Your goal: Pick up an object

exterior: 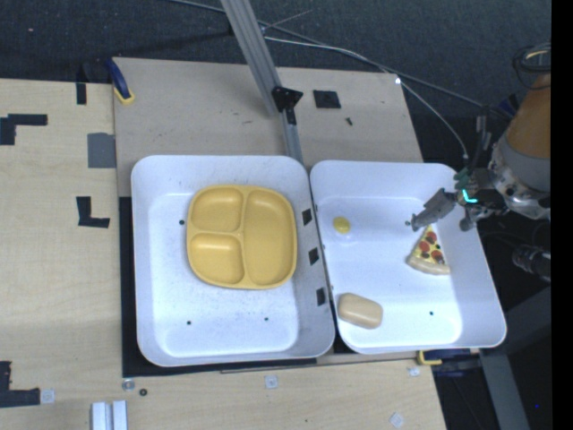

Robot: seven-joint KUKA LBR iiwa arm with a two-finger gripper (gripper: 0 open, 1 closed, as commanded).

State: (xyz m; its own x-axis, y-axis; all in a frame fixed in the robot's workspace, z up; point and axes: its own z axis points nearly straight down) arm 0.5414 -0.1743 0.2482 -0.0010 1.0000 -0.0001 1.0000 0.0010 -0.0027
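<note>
In the camera view, the two-finger gripper (pixel 445 210) hangs at right of centre with its fingers spread and holding nothing, just above the triangular toy pizza slice (pixel 429 253) lying in the right white bin (pixel 394 179). Nothing is lifted yet; descent, grasp and lift remain. A tan oblong block (pixel 360 311) and a small yellow ball (pixel 341 226) also lie in that bin, with a yellow divided plate (pixel 242 236) in the left white bin (pixel 161 267).

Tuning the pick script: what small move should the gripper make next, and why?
Probably lower straight onto the pizza slice. The gripper hangs just above it in the right bin with nothing between its fingers, and the slice lies flat, apart from the other items.
</note>
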